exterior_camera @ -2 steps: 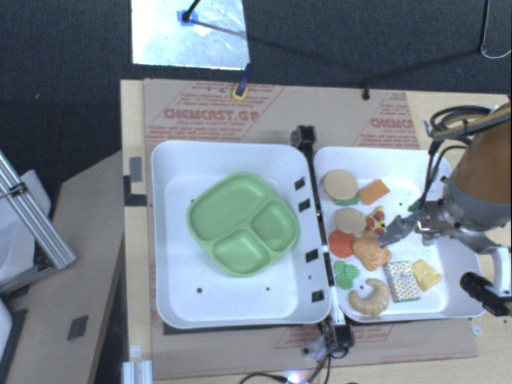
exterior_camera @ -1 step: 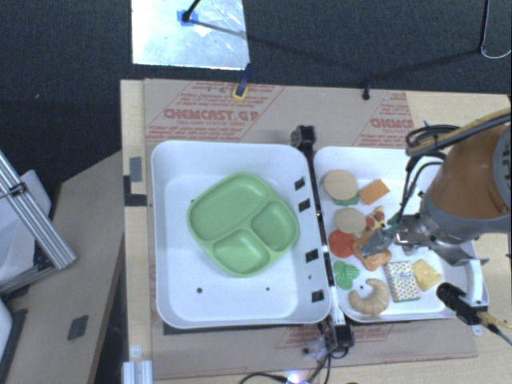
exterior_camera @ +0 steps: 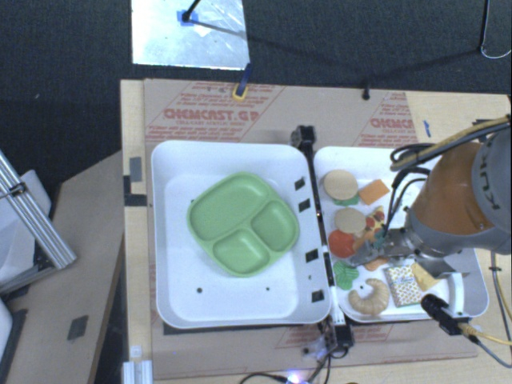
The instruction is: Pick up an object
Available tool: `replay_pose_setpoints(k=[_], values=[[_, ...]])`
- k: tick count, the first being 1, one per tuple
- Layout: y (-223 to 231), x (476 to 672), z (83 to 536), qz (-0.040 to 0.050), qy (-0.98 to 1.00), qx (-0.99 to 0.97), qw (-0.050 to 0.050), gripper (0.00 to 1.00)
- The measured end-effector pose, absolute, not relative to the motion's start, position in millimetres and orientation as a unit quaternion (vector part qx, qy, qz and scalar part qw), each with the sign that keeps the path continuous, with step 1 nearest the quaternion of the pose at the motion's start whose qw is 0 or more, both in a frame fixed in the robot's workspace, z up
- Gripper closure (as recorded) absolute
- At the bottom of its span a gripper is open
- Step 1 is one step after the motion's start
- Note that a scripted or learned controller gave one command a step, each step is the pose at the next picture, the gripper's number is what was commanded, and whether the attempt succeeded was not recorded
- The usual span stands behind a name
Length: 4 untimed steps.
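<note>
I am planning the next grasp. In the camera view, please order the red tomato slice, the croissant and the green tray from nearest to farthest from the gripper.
From the gripper:
1. Red tomato slice, beside it, right bin.
2. Croissant, below it, right bin.
3. Green tray, left bin.

Desk [exterior_camera: 136, 238] topped with printed cardboard sheet [exterior_camera: 320, 109], two white bins [exterior_camera: 164, 238] side by side on it.

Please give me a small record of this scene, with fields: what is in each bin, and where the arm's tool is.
left bin: green divided plate
right bin: toy foods, among them a croissant, a red tomato, an orange wedge, a round bun
tool: low over the right bin, beside the tomato
grasp: cannot tell
</note>
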State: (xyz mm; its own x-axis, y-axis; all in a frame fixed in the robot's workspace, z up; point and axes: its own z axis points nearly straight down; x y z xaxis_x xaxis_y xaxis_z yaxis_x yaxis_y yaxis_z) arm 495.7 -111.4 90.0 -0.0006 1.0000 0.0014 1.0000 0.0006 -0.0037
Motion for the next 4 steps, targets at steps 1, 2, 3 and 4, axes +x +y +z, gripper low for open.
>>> replay_pose_setpoints(k=[1,2,3,4], values=[[-112,497.6,103,-0.001,-0.707,-0.707,-0.001,1.0],[-121,497.3,163,-0.0015,-0.707,-0.707,-0.003,1.0],[-122,499.7,206,-0.0018,-0.709,-0.706,-0.003,1.0],[-123,501.1,226,-0.0013,-0.708,-0.706,-0.002,1.0]])
